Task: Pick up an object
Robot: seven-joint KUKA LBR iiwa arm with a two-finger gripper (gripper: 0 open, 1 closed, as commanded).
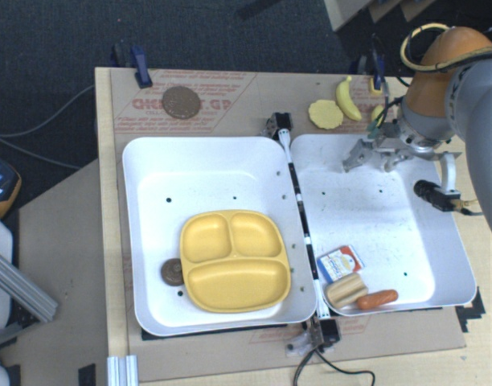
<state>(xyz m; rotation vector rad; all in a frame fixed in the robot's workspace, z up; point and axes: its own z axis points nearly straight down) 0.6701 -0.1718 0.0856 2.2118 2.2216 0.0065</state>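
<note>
The grey two-finger gripper (375, 156) hangs over the right white bin's (439, 248) far edge, fingers spread apart, gripping nothing. An orange toy sausage (377, 299) lies at the near edge, long axis running left-right.

**Grey arm over right bin's far edge**

Reaches in from the right, grey two-finger gripper (373, 156) spread open, empty, above shallow white right bin (407, 232). Near corner: blue-white packet (339, 261), tan cylinder (345, 289), orange sausage (377, 299). Left bin (149, 215): yellow divided plastic tray (232, 260), brown disc (173, 272) touching.
</note>
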